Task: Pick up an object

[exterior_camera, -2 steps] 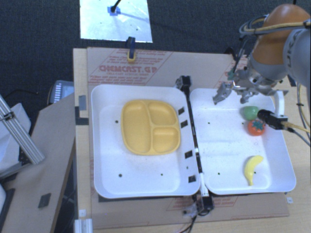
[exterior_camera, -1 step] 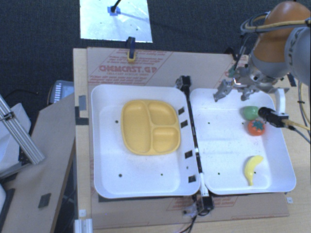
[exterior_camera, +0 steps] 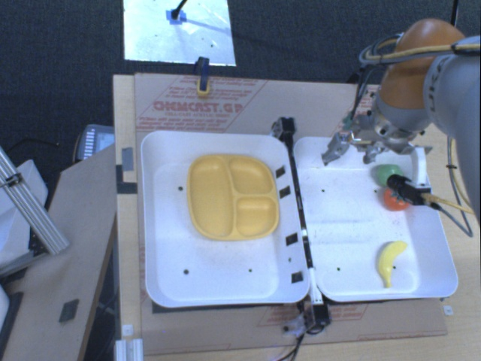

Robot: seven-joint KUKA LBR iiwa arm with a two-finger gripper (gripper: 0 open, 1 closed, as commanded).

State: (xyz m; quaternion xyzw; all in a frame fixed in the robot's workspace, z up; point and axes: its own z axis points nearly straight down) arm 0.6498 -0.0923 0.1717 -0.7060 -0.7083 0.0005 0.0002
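Red lettering on the brown sheet [exterior_camera: 248,96] under the bins reads "CHEMCAST GP", printed large above the left bin [exterior_camera: 161,201]; smaller red lines around it are too small to read; fainter red print along the sheet's near edge is likewise illegible.

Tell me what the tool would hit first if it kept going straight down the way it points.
Probably the bare floor of the right bin near its back edge: the tool points down there, though depth is unclear.
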